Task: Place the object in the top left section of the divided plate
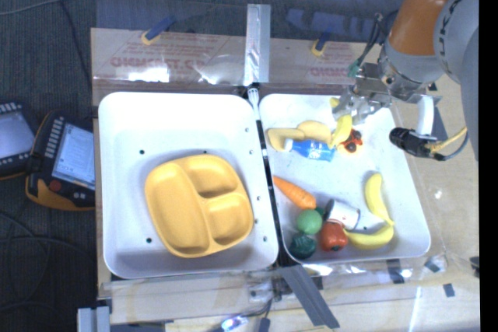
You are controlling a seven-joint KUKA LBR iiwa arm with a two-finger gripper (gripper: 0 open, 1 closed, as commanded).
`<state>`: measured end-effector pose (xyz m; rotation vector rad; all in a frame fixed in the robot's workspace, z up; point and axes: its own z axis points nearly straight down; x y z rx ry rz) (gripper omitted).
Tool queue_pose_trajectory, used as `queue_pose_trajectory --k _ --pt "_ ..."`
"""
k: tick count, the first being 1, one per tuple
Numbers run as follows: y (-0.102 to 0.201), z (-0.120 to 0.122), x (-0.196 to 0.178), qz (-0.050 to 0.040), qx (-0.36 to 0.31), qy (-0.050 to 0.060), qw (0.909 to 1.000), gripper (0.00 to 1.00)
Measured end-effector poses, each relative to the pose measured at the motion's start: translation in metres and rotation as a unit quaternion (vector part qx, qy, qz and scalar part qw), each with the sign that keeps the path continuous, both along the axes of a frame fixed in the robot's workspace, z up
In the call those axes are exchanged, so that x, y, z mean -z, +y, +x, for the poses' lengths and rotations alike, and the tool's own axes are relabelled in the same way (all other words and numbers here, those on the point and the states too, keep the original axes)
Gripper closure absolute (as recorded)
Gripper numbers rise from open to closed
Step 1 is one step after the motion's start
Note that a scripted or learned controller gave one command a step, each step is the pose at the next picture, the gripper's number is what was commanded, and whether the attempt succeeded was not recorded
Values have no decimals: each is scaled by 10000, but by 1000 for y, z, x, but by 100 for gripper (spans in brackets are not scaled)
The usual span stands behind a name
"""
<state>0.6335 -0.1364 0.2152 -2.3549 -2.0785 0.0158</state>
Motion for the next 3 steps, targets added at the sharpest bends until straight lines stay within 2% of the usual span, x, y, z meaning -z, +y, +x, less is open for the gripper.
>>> queue_pose_trajectory --k 1,2,3 --pt "49 -34 36 23 -25 3 10000 100" --pt "123 -69 36 34 -423 1 9991 100" --pt "169 18 34 8 123 -29 9999 100"
